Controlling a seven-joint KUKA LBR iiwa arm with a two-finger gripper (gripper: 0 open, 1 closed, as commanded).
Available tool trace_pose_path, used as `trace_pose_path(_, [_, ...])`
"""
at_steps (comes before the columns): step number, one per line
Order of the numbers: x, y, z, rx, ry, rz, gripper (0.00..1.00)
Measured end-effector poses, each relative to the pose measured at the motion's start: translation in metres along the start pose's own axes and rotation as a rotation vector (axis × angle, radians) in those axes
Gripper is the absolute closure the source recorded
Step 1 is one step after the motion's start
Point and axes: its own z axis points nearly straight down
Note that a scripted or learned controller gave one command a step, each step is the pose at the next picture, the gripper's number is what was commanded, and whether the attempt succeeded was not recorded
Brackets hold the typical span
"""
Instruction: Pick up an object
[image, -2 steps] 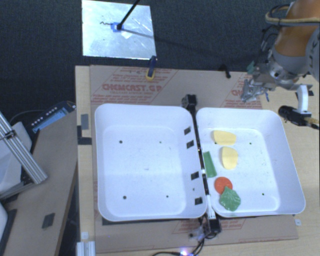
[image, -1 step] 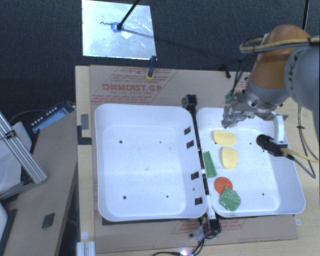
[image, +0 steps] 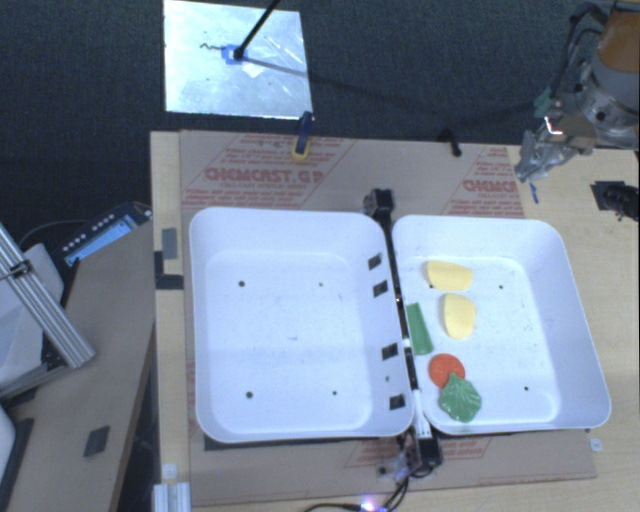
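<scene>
The right bin (image: 560, 300) holds several small items along its left side. Two yellow pieces lie there, one (image: 449, 275) above the other (image: 459, 316). A green strip (image: 418, 329) rests against the bin's left wall, with a red-orange disc (image: 446, 369) and a green leaf-shaped piece (image: 460, 398) below it. My gripper (image: 540, 160) hangs at the upper right, above the cardboard beyond the right bin's far edge, well away from all the items. Nothing shows between its fingers.
The left bin (image: 290, 320) sits beside the right one, joined by a black clip strip (image: 390, 300). A shiny metal plate (image: 237, 58) lies at the back left. A yellow-and-blue clamp (image: 301, 140) stands on the cardboard. Aluminium framing (image: 45, 315) is at far left.
</scene>
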Motion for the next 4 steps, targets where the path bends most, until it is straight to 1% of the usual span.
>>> trace_pose_path(1, [-0.011, 0.018, -0.117, 0.001, 0.001, -0.006, 1.0])
trace_pose_path(2, [-0.013, 0.018, -0.188, 0.007, 0.003, -0.007, 1.0])
trace_pose_path(3, [-0.002, -0.022, -0.184, 0.016, 0.006, -0.004, 1.0])
trace_pose_path(4, [0.01, -0.047, -0.184, 0.016, 0.006, -0.006, 1.0])
